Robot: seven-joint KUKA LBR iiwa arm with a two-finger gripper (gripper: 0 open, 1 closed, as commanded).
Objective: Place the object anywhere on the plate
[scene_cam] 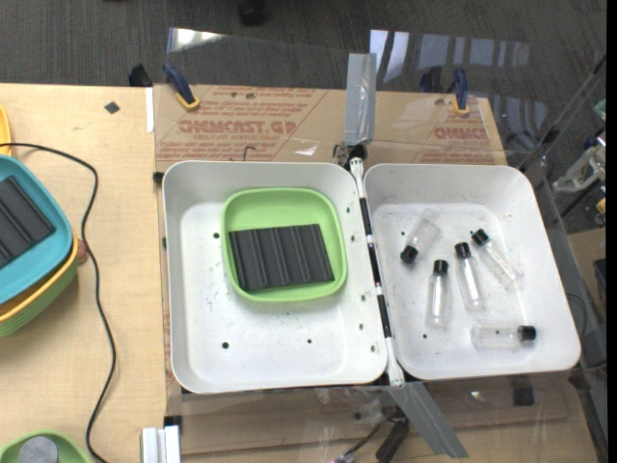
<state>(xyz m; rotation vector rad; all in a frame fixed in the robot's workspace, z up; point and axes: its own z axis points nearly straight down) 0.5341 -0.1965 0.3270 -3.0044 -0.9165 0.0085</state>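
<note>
I cannot tell how my pincer stands or whether it holds anything. The clear tubes are hard to make out against the right bin (540,210): five black-capped vials (439,292) lie flat and apart, most pointing roughly up-and-down the view, the nearest crosswise. The green plate (333,215) in the left bin (193,336) carries a dark ribbed pad (281,257).

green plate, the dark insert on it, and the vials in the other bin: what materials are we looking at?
Green plate: looks like moulded plastic, matte, soft rounded rim, uniform colour.
Dark ribbed insert: probably rubber or foam, dull charcoal with no shine; can't tell which.
Vials: clear glass or hard plastic, see-through bodies with faint highlights, black caps likely plastic.
</note>
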